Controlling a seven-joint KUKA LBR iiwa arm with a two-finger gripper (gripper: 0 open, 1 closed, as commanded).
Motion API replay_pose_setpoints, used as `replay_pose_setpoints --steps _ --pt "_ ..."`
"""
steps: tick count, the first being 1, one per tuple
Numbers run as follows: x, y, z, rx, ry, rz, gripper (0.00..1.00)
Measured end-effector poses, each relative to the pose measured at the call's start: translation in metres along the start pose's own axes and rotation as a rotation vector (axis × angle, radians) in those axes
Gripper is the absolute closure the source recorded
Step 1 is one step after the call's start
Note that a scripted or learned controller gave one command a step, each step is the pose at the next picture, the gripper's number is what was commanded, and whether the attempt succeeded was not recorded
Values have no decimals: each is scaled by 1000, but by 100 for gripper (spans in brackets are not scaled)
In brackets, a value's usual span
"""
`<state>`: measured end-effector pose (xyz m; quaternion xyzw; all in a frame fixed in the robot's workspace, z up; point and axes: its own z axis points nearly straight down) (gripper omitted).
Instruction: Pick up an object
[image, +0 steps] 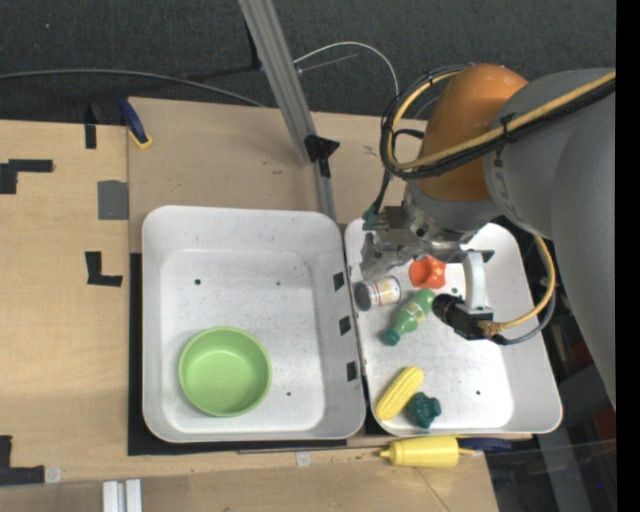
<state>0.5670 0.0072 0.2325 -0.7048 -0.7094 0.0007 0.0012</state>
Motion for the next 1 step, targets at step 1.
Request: replay_pose_setpoints --steps 1 --pt "55 15 -2 -2 1 -1 100"
